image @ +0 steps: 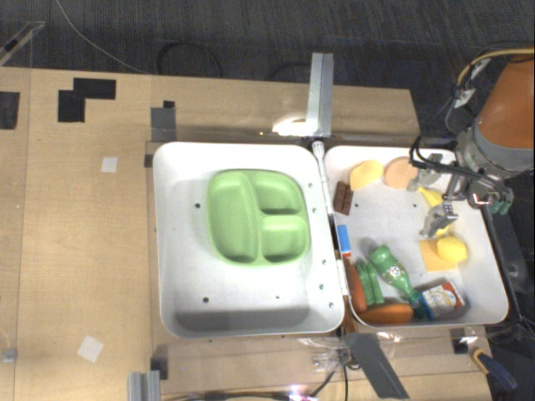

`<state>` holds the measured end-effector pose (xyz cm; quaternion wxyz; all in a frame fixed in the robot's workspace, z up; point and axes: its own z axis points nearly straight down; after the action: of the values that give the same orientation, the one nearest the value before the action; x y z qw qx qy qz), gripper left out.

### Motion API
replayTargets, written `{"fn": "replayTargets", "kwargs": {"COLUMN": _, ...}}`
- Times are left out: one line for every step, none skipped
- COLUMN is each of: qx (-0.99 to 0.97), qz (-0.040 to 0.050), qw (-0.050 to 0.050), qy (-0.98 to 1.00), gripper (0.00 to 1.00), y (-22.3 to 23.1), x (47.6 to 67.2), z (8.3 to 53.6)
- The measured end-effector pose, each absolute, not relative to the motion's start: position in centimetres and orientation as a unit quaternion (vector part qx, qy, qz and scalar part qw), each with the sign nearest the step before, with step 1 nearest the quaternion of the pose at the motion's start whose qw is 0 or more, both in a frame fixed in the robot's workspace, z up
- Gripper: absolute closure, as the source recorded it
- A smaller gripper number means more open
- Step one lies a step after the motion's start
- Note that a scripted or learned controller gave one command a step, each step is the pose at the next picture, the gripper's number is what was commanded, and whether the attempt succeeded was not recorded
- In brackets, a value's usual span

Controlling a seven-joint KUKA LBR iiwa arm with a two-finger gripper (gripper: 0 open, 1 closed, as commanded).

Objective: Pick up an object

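target: yellow block (443, 252) in the right bin (501, 303), a chunky bright yellow thing with a rounded top, sitting near the bin's right wall, roughly mid-depth
end effector: the end effector (438, 221) hangs just above the block's upper left; honestly can't tell if it's spread or pressed together, and nothing visibly sits in it
arm: grey with the orange band, coming in from the right over the bin's far corner
neighbours: small carton (440, 299) with a red and blue label just in front of the block, green bottle (391, 271) lying tilted to its left, orange sausage-looking thing (384, 312) along the near wall
far side: yellow lump (365, 175) and a peach round piece (399, 172) touching each other, brown bar (341, 195) and a blue stick (343, 237) against the left wall
in the way: pretty crowded at the near end, but the block's top looks clear
left bin: left bin (175, 307) holds a green divided tray (256, 215)
worktop: light wood worktop (75, 249) with black squares at far left
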<state>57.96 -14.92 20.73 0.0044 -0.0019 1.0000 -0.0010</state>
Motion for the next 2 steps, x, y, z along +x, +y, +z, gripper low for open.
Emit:
{"fn": "replayTargets", "kwargs": {"qx": -0.017, "qz": -0.0011, "qw": 0.005, "qy": 1.000, "gripper": 0.00, "y": -18.8, "x": 55.6, "z": 9.6}}
{"fn": "replayTargets", "kwargs": {"qx": -0.056, "qz": -0.0019, "qw": 0.008, "qy": 0.998, "gripper": 0.00, "y": -15.9, "x": 57.5, "z": 9.0}}
